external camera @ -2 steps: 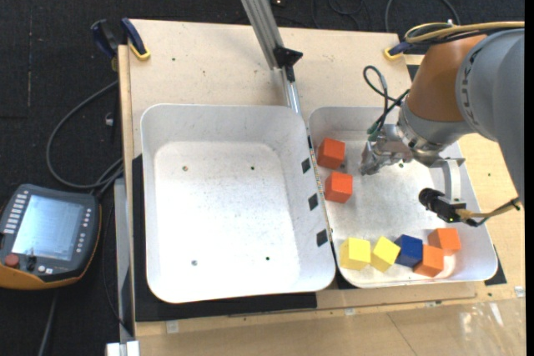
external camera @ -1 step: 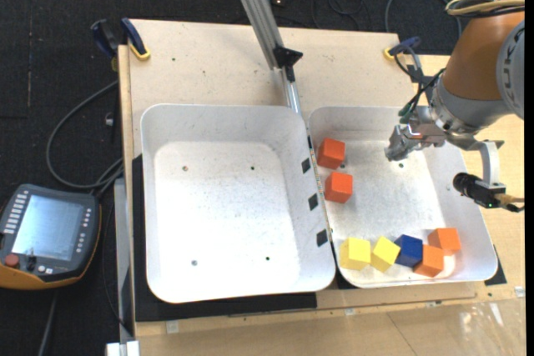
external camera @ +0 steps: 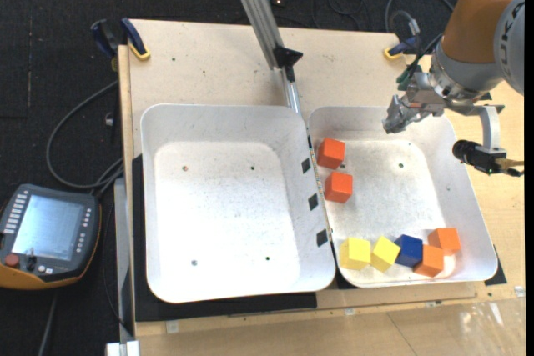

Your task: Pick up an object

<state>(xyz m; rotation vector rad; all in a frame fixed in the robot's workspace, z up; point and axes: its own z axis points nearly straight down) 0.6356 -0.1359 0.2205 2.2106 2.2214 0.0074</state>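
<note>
While the arm (external camera: 484,21) reaches in from the right, its tool (external camera: 399,117) hangs over the far edge of the right bin (external camera: 467,204), near that bin's back rim. I cannot tell how the tool is set, as it is small and dark against the bin wall, and no block is seen in it.

The right bin holds all the blocks. Two orange blocks sit near its left wall: one orange block (external camera: 332,152) farther back, and a second orange block (external camera: 338,187) just in front of it, close but seemingly apart. Both are well apart from the tool.

Along the near rim of the same bin lies a row of blocks packed together. From left to right there is a yellow block (external camera: 356,253), another yellow block (external camera: 385,253) just beside it, a blue block (external camera: 409,250), and then two more orange ones, a front orange block (external camera: 430,261) and a corner orange block (external camera: 445,240) behind it.

The left bin (external camera: 167,146) lies beside the right one on the pale worktop (external camera: 209,67). A slanted metal pole (external camera: 254,0) crosses above the worktop's far side and comes down where the bins meet. A handheld control pendant (external camera: 46,233) rests on the dark floor at the left of the worktop.
</note>
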